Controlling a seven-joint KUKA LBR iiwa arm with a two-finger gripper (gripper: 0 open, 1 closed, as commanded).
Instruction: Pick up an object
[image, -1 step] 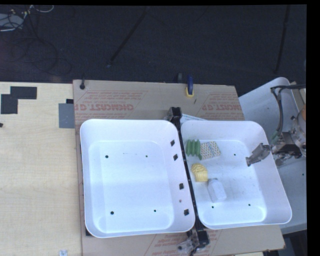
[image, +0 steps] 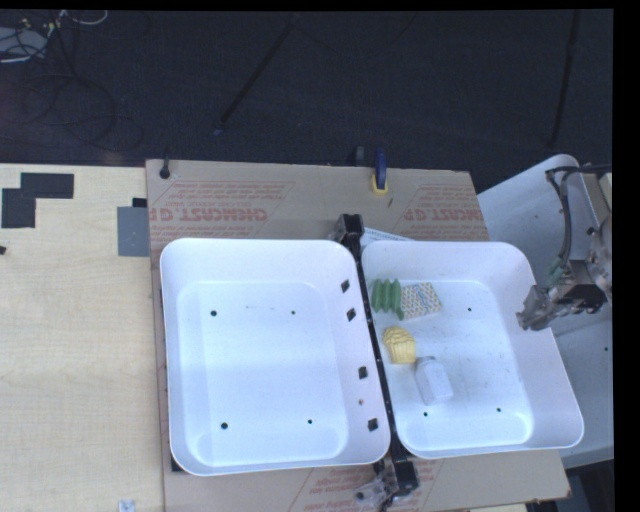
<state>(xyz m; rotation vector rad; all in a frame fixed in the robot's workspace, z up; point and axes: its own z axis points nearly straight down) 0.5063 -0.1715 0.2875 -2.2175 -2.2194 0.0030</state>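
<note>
The right bin (image: 520, 430) holds a green ribbed object (image: 387, 296) near its left wall, with a speckled pale packet (image: 420, 299) touching its right side. A yellow bumpy object (image: 399, 346) lies below them, and a small white block (image: 433, 381) sits just below and right of it. My gripper (image: 535, 315) hangs at the right rim of that bin, well to the right of all the objects, with nothing seen in it.
The left bin (image: 180, 400) stands beside the right one, with black clips (image: 362, 372) along the shared divider. Both rest on a brown cardboard sheet (image: 250, 205) on the wooden bench. A blue and yellow clamp (image: 380, 172) sits at the back edge.
</note>
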